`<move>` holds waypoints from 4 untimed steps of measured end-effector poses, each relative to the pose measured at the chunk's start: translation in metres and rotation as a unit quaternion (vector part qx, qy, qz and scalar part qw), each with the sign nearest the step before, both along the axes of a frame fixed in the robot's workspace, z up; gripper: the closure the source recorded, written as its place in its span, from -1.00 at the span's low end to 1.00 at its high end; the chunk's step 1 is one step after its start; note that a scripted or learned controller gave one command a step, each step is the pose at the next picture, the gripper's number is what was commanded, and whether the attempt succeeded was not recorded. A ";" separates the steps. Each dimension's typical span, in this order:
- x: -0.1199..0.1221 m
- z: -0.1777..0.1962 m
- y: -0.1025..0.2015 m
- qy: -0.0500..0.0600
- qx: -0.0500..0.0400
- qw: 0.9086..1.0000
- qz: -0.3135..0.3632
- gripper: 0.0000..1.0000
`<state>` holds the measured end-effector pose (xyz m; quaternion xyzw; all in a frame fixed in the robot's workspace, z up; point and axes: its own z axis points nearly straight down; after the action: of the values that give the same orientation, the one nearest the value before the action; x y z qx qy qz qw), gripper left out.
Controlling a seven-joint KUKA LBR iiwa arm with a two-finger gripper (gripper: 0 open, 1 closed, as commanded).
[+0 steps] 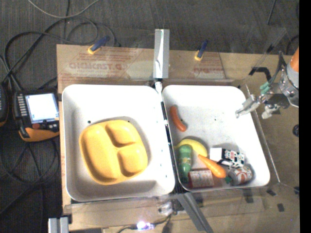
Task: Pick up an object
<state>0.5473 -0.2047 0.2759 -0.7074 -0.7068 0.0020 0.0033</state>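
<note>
Your candidates for picking lie in the right shallow white bin (214, 101): an orange-red sausage-shaped piece (178, 118) alone near its left wall, and along the near wall a cluster of a yellow rounded fruit (193, 144), a green bottle-shaped toy (184, 161), an orange carrot (212, 165), a red-labelled can (200, 178), a small printed black-and-white box (232, 155) and a silver-ended can (241, 174). The gripper (257, 107) hangs over the bin's right rim, well apart from them, holding nothing; you cannot tell its spread. The left white bin (73, 140) carries a yellow three-compartment plastic tray (113, 150).
</note>
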 end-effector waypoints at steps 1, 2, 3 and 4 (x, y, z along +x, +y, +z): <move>0.032 -0.114 0.050 0.001 0.000 0.999 -0.047 -1.00; 0.070 -0.128 0.015 0.000 -0.002 1.000 0.010 -1.00; 0.069 -0.171 0.067 0.000 0.001 0.990 0.141 -1.00; 0.010 -0.185 0.082 -0.013 -0.004 0.992 0.128 -1.00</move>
<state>0.5569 -0.1226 0.0912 -0.6108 -0.7918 -0.0038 -0.0093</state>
